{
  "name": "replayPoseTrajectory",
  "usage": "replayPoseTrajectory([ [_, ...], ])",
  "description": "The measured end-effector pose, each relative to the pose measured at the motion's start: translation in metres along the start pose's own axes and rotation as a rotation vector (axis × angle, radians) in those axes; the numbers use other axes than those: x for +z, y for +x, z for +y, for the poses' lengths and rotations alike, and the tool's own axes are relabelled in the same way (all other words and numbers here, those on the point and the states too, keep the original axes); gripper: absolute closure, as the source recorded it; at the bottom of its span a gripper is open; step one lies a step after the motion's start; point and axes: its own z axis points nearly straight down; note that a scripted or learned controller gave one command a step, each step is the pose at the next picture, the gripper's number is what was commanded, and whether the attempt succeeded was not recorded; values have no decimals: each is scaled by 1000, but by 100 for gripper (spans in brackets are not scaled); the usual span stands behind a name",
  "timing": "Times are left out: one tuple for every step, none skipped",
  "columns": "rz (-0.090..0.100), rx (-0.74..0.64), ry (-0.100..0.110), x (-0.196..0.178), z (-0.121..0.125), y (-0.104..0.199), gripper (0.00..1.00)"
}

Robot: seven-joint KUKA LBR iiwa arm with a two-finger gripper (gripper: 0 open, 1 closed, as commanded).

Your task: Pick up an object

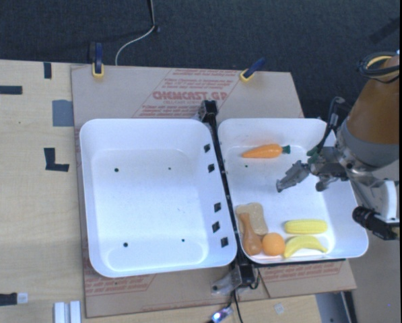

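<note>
Two shallow white bins sit side by side. The left bin point(147, 194) holds nothing. The right bin point(268, 130) holds five items: one carrot point(262, 151) near its far edge, and along the near edge a bread slice point(253, 215), an orange point(273, 244), and two bananas point(306, 236). The gripper point(291, 177) hovers over the open middle, touching nothing; whether its fingers are spread cannot be told.

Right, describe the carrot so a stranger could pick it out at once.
Look in the right bin, the one the arm reaches over. The carrot lies alone near its far edge, away from the cluster of food along the near edge. It is long, orange and tapered, with a small green stub.
</note>
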Motion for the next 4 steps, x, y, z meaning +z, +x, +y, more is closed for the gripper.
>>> replayPoseTrajectory([
  [-3, -5, -13, -80, 81, 23, 0],
  [0, -2, 0, -85, 77, 22, 100],
  [0, -7, -18, -231, 53, 76, 100],
  [1, -8, -6, -267, 60, 146, 100],
])
